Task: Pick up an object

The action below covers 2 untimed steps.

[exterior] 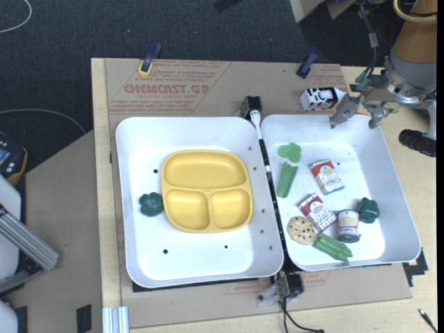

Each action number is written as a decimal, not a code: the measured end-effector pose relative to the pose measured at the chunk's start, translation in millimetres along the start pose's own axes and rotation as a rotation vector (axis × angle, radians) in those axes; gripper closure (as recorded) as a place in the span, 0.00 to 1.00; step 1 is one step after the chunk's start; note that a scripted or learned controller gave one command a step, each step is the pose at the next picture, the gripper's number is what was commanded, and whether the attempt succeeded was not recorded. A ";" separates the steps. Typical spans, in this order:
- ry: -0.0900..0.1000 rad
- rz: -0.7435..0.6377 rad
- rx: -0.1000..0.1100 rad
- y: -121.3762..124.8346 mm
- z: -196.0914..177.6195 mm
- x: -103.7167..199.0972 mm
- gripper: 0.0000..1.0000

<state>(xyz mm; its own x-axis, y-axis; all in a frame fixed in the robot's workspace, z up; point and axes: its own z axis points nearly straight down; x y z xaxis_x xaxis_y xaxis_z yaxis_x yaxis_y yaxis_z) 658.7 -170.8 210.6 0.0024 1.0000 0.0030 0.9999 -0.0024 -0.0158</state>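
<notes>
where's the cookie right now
The cookie lies in the right bin, near its front left corner, just below the red-and-white carton and left of the small can.

Reaching in from the upper right, orange-banded arm [418, 44] angled down, gripper [360, 115] spread apart, holding nothing.

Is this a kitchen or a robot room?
Probably a robot test room, not a kitchen. A robot arm's gripper hangs over two white bins, the food is toys like a small can, and cables run along the bench.
</notes>
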 end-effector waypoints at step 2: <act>-0.002 -0.002 -0.010 4.4 47.8 -8.1 0.00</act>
<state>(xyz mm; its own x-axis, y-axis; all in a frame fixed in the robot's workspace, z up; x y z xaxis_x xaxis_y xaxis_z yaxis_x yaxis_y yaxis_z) 662.3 -178.7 162.7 0.0006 1.0000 0.0006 1.0000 -0.0006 -0.0054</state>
